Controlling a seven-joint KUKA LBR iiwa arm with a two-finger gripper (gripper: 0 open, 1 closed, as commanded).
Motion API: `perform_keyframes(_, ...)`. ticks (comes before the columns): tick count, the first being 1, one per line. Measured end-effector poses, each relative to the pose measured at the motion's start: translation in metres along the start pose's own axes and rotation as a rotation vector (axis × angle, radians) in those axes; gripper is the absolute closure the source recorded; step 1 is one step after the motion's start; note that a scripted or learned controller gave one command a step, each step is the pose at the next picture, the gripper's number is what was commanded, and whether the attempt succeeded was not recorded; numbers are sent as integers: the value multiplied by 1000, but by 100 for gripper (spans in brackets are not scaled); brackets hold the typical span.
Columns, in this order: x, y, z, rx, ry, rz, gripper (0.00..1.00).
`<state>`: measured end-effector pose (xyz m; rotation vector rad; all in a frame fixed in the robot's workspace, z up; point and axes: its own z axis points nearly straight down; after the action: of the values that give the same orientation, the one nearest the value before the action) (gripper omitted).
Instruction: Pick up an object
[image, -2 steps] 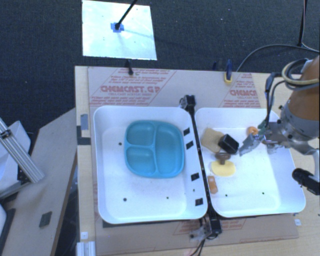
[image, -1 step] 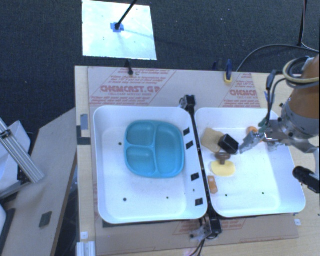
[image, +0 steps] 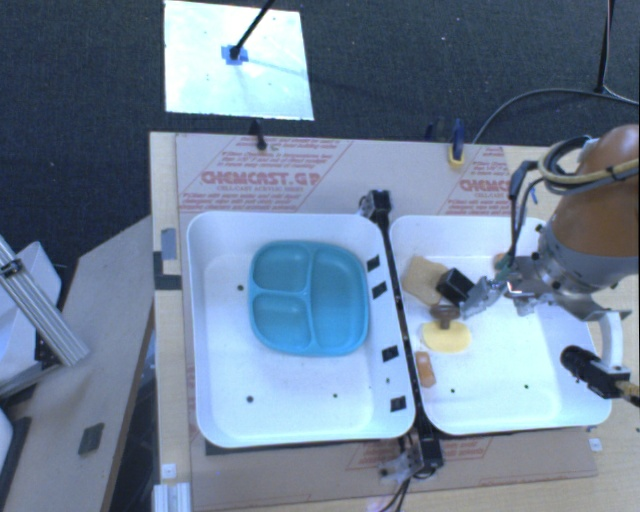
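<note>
A: Item one, far left: aluminium rail (image: 40, 305), lying slantwise off the worktop (image: 120, 290). Not in play.

B: Item two?

A: Left bin (image: 215, 400), white, shallow. Holds one blue plate (image: 305, 298), three compartments, lying flat near the middle. Probably parked there as a candidate for other tries; the arm is nowhere near it.

B: The divide between the bins?

A: Black clips (image: 385, 320) along the shared rim, likely pinning the two bins together so neither slides when nudged.

B: Right bin (image: 520, 415)?

A: Three small things at its left side. Tan block (image: 420, 275) against the left wall; yellow disc (image: 447, 338) just below it, with a small brown peg (image: 443, 315) standing at its upper edge; orange piece (image: 427, 372) lower down, beside the rim.

B: And the gripper (image: 458, 290)?

A: Low over the tan block and the disc, arm (image: 600, 220) reaching in from the right. My guess is it goes for the block or the peg. Whether the fingers are apart or together, I cannot tell; nothing visibly sits between them, so nothing counts as picked.

B: Surface and room?

A: Bins rest on a printed protective sheet (image: 260, 175) over the wooden worktop. Dark carpet (image: 80, 100) behind, with a pale square sheet (image: 235, 60) laid on it at top. Cables (image: 520, 105) trail at upper right.
</note>
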<state>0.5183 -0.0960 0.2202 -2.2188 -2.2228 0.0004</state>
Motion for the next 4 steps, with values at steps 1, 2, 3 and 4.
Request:
perform_keyframes(1,-2,0,42,1,0,1,0)
perform_keyframes(2,-7,0,103,3,0,1,0)
perform_keyframes(3,-7,2,89,-3,-1,1,100)
perform_keyframes(4,-9,7,26,-7,-2,-3,100)
